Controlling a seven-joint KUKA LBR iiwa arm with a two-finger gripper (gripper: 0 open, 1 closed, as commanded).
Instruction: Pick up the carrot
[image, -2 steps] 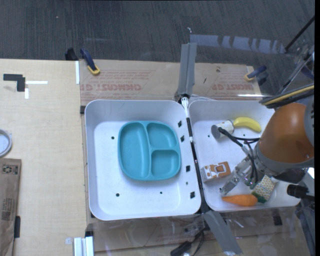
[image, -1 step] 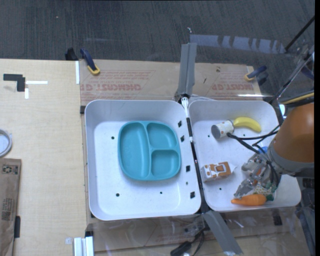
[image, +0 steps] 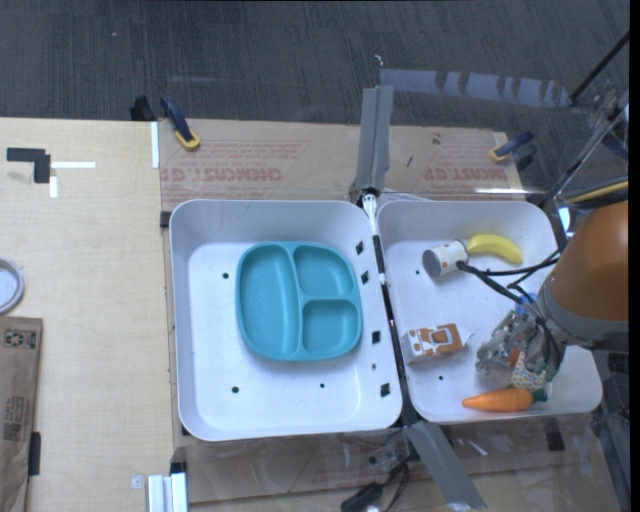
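Where the two shallow white bins meet along a common edge, the left bin (image: 200, 400) holds a single item, a teal divided plate (image: 298, 300) with one long compartment on its left and two smaller compartments on its right; the plate lies flat near the middle of the bin floor, and nothing rests in any compartment. The right bin (image: 400, 240) holds the remaining objects. A yellow banana (image: 497, 247) lies near the far wall, with a small grey cup (image: 443, 259) tipped on its side just beside its left end. A small white and orange-brown box (image: 434, 343) lies on the bin floor nearer the shared edge. The carrot (image: 498, 401), orange with a green stub at its right end, lies flat close to the near wall of the right bin, its length roughly parallel to that wall. The gripper (image: 515, 352) hangs low over the right bin, just above and slightly to the right of the carrot's middle, beneath the orange band (image: 600, 270) of the arm; black cables cross the bin floor toward it. Whether its fingers are spread or pressed together cannot be told, because the mechanism appears as a cluttered grey mass. No object is visible between them, and the carrot lies apart from them on the bin floor.
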